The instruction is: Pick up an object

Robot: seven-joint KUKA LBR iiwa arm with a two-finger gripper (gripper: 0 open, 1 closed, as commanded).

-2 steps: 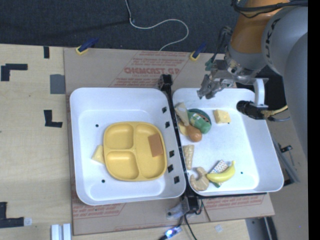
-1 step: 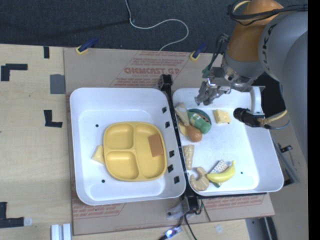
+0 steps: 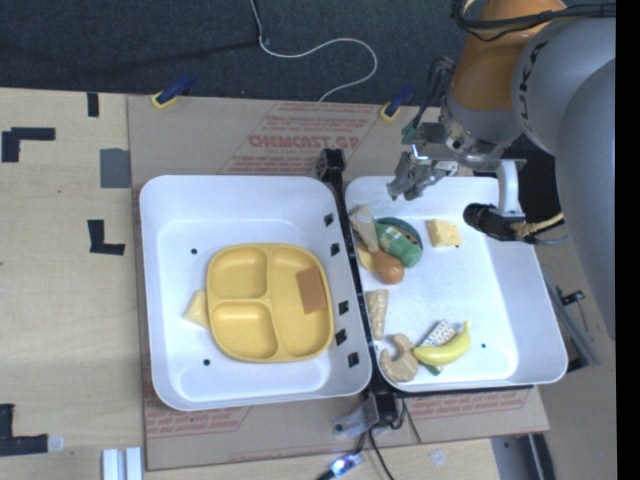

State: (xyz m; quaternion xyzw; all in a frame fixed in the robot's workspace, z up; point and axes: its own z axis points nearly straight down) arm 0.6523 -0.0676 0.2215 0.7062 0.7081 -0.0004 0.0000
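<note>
**Gripper above far edge of right bin, nothing between fingers**

Gripper (image 3: 408, 186) hangs over the far-left corner of the right bin (image 3: 520, 313), just inside its back rim. Fingers look a bit apart w/ nothing between them, though they're small and dark so the gap is hard to read. Arm (image 3: 505, 53) comes in from the right, orange band above the wrist.

Objects in right bin, rel. to gripper:
- Green round item (image 3: 401, 238) is just below the fingertips in the view, nearest thing to them, not touching.
- Brown pear-shaped piece (image 3: 383, 265) lies just beside the green item, toward the near side and close to the divider.
- Pale wedge (image 3: 361, 225) sits against the left wall, beside the green item.
- Yellow cube (image 3: 443, 233) is near the gripper, off to its right and a little nearer the camera, apart from the rest.
- Cracker-like strip (image 3: 377, 311) lies mid-bin by the left wall.
- Banana (image 3: 445, 347) + tan pieces (image 3: 397, 358) are at the near edge, well apart from the gripper.

Left bin (image 3: 165, 268): yellow divided plate (image 3: 250, 303) in the middle, w/ a brown flat rectangle (image 3: 312, 290) on its right part and a pale yellow wedge (image 3: 196, 309) tucked at its left rim.

Both bins sit on cardboard (image 3: 250, 133); a white cable (image 3: 320, 48) loops behind.
</note>
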